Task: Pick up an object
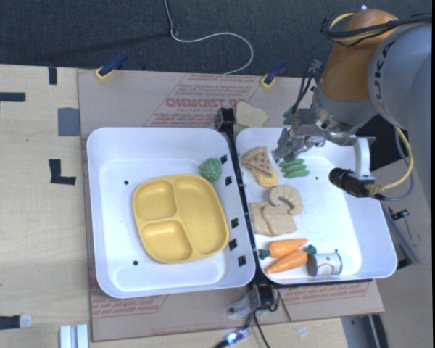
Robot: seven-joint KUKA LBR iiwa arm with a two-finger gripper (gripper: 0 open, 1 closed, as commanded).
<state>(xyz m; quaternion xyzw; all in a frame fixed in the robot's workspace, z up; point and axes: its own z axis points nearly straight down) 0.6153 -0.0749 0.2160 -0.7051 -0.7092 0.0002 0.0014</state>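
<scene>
My gripper (288, 151) hangs over the back of the right bin (362, 227), just above a green pea pod (295, 169) and right of a pizza slice (261, 165). Nothing shows between its fingers. Further forward lie a mushroom-shaped piece (284, 198), two tan bread slices (270, 220), two carrots (286, 255) and a small can (326, 263). In the left bin (109, 194) a yellow divided plate (180, 217) rests, with a green broccoli (212, 168) at its back right corner.
A tan bread piece (250, 114) lies outside the bins on the cardboard behind the divider. A white cable (210, 38) loops across the dark floor at the back. The arm's black side fitting (351, 182) overhangs the right bin's right side.
</scene>
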